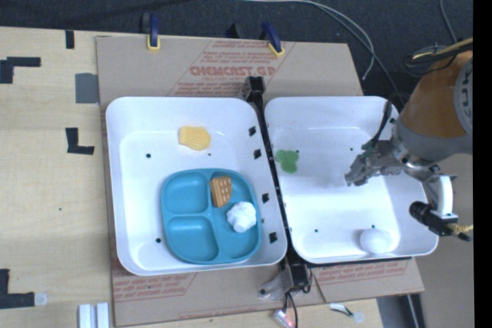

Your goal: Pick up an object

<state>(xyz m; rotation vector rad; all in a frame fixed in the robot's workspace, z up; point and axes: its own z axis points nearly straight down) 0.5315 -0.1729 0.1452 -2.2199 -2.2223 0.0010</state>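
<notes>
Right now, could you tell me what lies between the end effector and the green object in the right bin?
In the camera view, bare white bin floor separates the end effector from the green object.

The grey arm (430, 119) reaches in from the right, its orange band uppermost; the wrist angles down and leftward; the gripper (361, 173) hangs low, pointing left.

bins (123, 127): white
tray (184, 230): light blue
waffle piece (221, 190): tan with a grid pattern
lump on tray (241, 216): white
flat piece (194, 137): yellow
small toy (287, 160): green
ball (376, 240): white
arm (430, 111): grey with an orange band
bench (38, 188): pale wood with black marks
clamps (153, 31): blue and yellow
</notes>
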